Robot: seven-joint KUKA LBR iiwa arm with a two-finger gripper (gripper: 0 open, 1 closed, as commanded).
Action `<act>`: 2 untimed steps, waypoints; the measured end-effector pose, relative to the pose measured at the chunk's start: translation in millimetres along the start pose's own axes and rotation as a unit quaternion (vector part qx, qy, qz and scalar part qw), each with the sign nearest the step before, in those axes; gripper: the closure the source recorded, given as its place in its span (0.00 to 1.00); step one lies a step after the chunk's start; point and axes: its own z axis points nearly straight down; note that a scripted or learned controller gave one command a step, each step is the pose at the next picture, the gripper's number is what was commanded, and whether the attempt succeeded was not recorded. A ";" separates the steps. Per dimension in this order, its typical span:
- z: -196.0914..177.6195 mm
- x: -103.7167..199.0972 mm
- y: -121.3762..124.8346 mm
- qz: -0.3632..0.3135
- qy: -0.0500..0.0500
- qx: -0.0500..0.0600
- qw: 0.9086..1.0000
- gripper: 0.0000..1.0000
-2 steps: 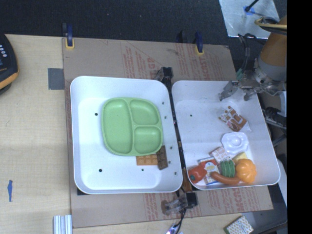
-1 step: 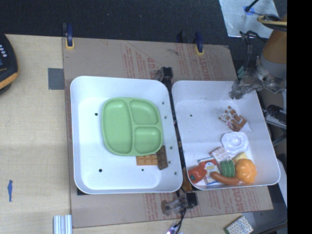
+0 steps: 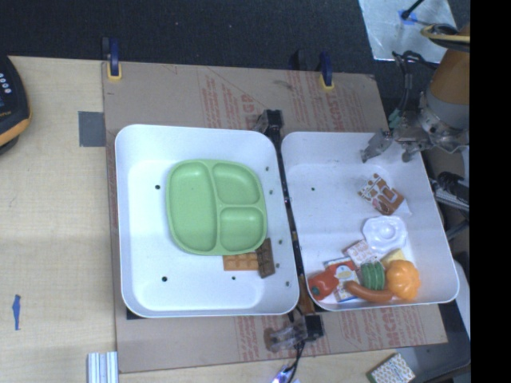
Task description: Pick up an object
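Note:
My gripper (image 3: 390, 151) hangs over the far right corner of the right bin (image 3: 319, 170), open, with nothing between its fingers. Just in front of it lies a brown snack packet (image 3: 381, 192). Nearer the front of that bin sit a white round lid (image 3: 383, 232), an orange fruit (image 3: 403, 278), a green vegetable (image 3: 372, 274), a red toy (image 3: 323, 282) and a small printed packet (image 3: 359, 253), crowded together. The left bin (image 3: 140, 214) holds a green divided plate (image 3: 215, 206) with a brown block (image 3: 249, 261) at its front edge.
The arm's orange and grey wrist (image 3: 449, 90) stands beyond the right bin's far right rim. Clamps (image 3: 325, 69) hold the cardboard sheet at the back. A dark device (image 3: 9, 102) lies at the bench's left edge.

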 end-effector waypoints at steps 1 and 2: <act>-11.3 -0.5 0.8 -0.001 -0.001 -0.001 1.000 1.00; -10.7 -0.4 0.6 -0.002 -0.001 -0.001 1.000 0.00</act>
